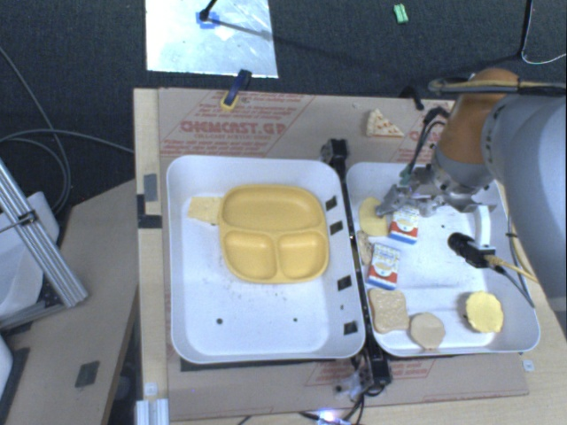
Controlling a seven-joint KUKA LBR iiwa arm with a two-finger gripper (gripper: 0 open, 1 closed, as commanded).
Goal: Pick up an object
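**A:** What lies in the left bin [257, 321]?

**B:** A yellow divided tray [270, 233] sits near its middle, compartments facing up. A pale flat piece [204, 209] lies at the tray's ten o'clock, touching its edge.

**A:** Is there anything on the desk [301, 118] outside the bins?

**B:** A wedge-shaped slice [384, 124] lies on it, just past the right bin's rim at about eleven o'clock.

**A:** And in the right bin [434, 277]?

**B:** A pale round piece [371, 218] lies at ten o'clock, close to the left wall. An upper carton [405, 227], red, white and blue, is just beside it, at its three o'clock. A lower carton [384, 266] of the same colours lies at the upper one's seven o'clock. A toast slice [387, 309] sits at the bin's seven o'clock and a round cracker [427, 330] at six o'clock. A yellow disc [484, 312] lies at five o'clock.

**A:** Where is the gripper [400, 197]?

**B:** It hangs over the bin's ten o'clock area, right above the upper carton and the pale round piece. The arm [523, 149] reaches in from three o'clock.

**A:** Is the gripper wide, narrow or holding something?

**B:** That cannot be told from this slant. Both nearby objects look to be lying on the bin floor.
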